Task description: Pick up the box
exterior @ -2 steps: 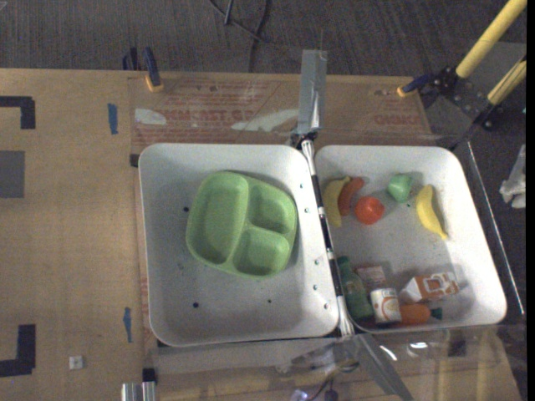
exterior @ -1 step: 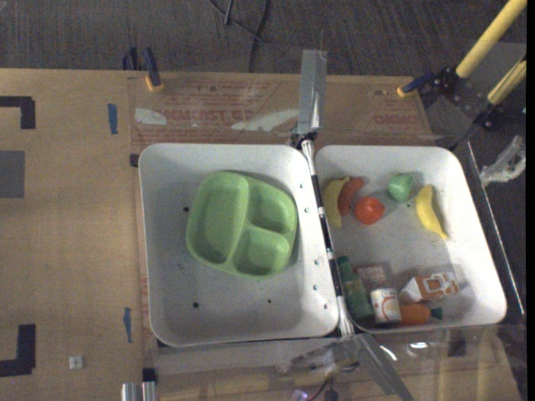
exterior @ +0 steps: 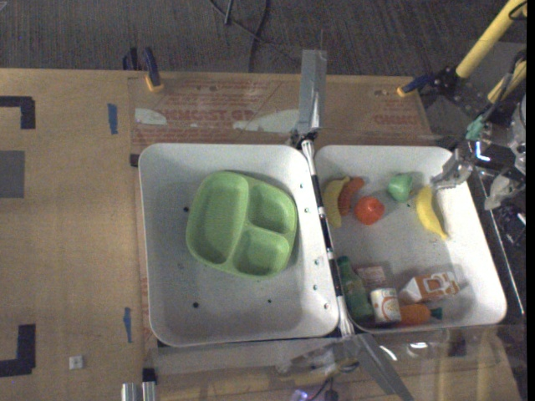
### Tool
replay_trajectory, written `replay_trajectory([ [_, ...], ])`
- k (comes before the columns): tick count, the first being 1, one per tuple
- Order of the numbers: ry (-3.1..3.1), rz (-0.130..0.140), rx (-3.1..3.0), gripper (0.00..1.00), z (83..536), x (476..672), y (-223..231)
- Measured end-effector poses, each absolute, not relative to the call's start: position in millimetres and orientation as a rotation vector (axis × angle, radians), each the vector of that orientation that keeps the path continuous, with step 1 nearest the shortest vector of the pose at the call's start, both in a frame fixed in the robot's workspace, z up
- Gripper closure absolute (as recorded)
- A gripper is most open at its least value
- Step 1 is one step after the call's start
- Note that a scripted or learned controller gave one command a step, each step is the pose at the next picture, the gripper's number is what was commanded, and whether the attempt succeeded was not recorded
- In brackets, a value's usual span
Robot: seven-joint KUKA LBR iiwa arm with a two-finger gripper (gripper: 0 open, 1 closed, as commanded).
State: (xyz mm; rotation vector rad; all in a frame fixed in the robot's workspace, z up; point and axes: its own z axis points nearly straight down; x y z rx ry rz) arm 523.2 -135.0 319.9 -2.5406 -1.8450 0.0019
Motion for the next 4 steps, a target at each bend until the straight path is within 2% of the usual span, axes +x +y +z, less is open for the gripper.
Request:
replay_trajectory([
  [1,-1.846,0.001,-2.542,1.0,330,524.0,-135],
  [2,-1.624,-0.001,-2.693,1.0,436,531.0,-216],
  [3,-1.625,0.0,-2.691,0.0,435,531.2,-215],
  [4,-1.631,-0.001,-2.692,1.0,446,532.5,-214],
])
